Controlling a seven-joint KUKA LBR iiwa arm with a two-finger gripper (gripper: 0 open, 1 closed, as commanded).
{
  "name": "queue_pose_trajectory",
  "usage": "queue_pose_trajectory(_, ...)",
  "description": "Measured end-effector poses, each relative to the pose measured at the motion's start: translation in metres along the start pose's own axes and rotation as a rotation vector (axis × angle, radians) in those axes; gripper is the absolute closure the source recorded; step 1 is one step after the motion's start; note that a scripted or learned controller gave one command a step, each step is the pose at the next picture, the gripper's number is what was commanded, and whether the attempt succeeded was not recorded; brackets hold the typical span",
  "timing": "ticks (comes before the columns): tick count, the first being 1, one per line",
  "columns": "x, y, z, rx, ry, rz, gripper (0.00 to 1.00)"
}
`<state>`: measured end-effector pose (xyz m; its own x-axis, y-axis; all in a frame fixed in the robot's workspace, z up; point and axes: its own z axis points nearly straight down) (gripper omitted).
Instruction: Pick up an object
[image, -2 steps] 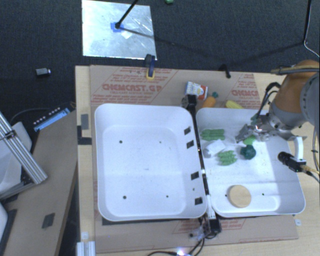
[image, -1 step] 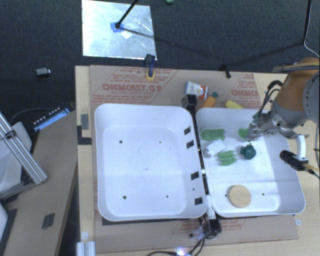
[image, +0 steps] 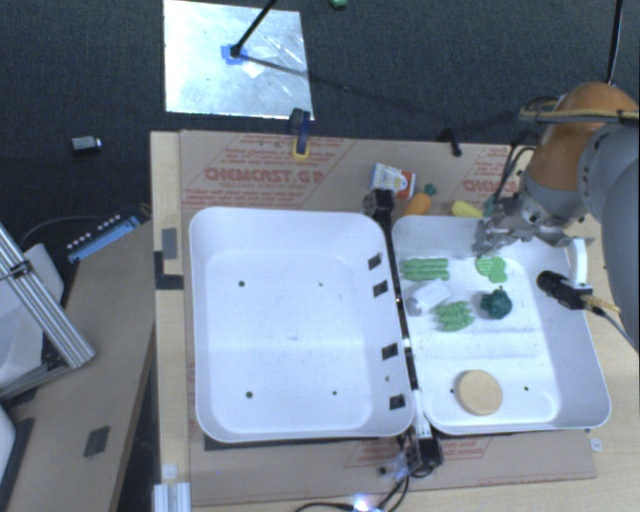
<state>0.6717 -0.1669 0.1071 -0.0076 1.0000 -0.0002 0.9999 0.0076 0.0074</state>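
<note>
We see the gripper (image: 487, 240) low over the far part of the right bin (image: 520, 345), at the end of the arm (image: 612, 180) that comes in from the right. From this angle we cannot tell how wide the claw stands, and we see nothing held in it.

Just on its near side lies a small green ridged piece (image: 490, 267), flat on the bin floor. It is short, and its long axis seems to run left to right, though we are not sure of it. To its left, well apart, is a long green ridged piece (image: 425, 268), whose long axis plainly runs left to right, one end towards the wall shared with the left bin (image: 290, 330). A third green piece (image: 454, 316) lies nearer to us, tilted slightly, its right end a little farther away than its left.

A dark teal lump (image: 495, 303) sits just beside that third piece, on its right, and near the small green one. A white piece (image: 430, 295) rests between the long green piece and the third. A tan disc (image: 479, 392) lies flat by the near wall, well apart from the rest.
</note>
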Motion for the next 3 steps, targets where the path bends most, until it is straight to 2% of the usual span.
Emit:
queue_pose_trajectory(1,0.024,-0.002,-0.013,0.003,0.0,0.001,1.0)
queue_pose_trajectory(2,0.035,-0.002,-0.02,0.005,0.0,0.002,1.0)
queue_pose_trajectory(3,0.078,0.001,-0.178,-0.008,-0.001,-0.001,1.0)
